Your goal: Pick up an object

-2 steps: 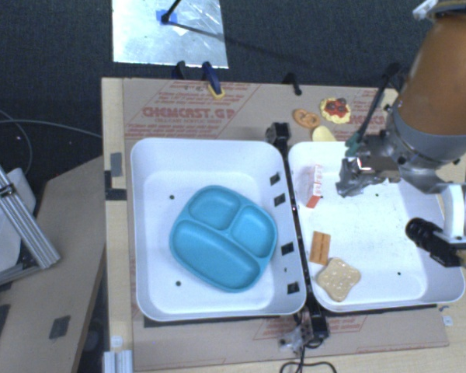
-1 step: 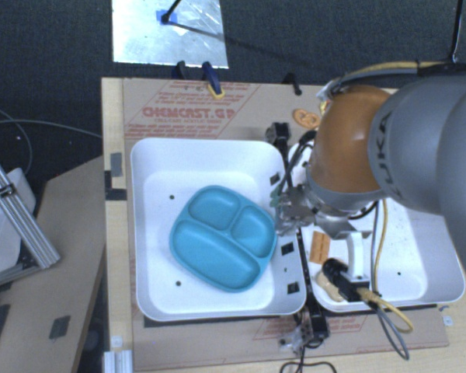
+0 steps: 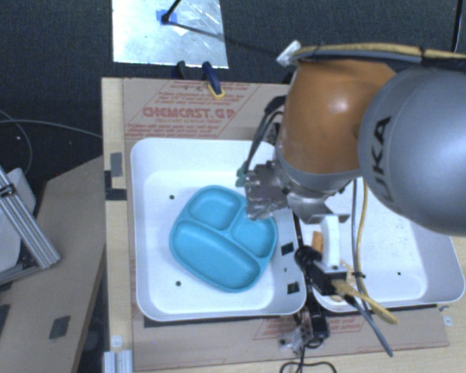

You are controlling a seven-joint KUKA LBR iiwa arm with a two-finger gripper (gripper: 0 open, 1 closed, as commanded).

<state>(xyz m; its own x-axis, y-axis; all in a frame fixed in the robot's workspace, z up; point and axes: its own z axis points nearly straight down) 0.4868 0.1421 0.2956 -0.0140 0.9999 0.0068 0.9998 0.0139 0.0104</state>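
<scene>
Here arm [image 3: 373, 123] bent low over blue plate [image 3: 224, 238]; claw [image 3: 258, 196] state unclear.

The grey arm [image 3: 419, 146] reaches in from the right, its orange band [image 3: 330, 115] bulking above the wrist, and the hand [image 3: 258, 200] hangs low beneath it, pointing down and slightly leftward.

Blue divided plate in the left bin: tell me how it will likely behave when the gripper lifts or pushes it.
The blue divided plate looks like moulded plastic, so probably stiff and light for its size. Its glossy surface and shallow rounded rim suggest it may slip from a pinch. Lying flat in the left bin, it would likely slide rather than roll or tip when pushed.
</scene>
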